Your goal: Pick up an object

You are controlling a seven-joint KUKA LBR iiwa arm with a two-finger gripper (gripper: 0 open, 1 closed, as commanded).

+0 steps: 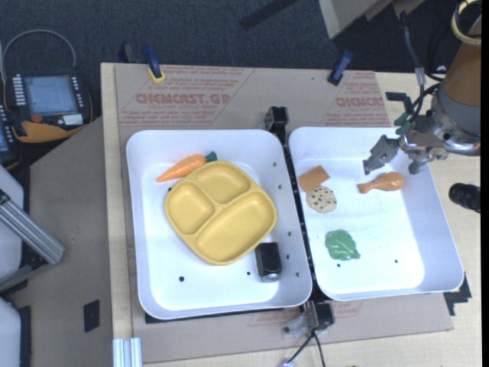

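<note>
I see a handheld control pendant (47, 102) at the frame's upper left. Blue clamps (153, 61) grip the cardboard sheet (229, 98) along its top edge.

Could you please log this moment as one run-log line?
tool: open, over right bin | drumstick: in bin, ungrasped | plate, carrot: left bin

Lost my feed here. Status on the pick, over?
Hand above right bin, nothing seen held. Drumstick just below it, on bin floor. Cookie and cracker left, apart.
</note>
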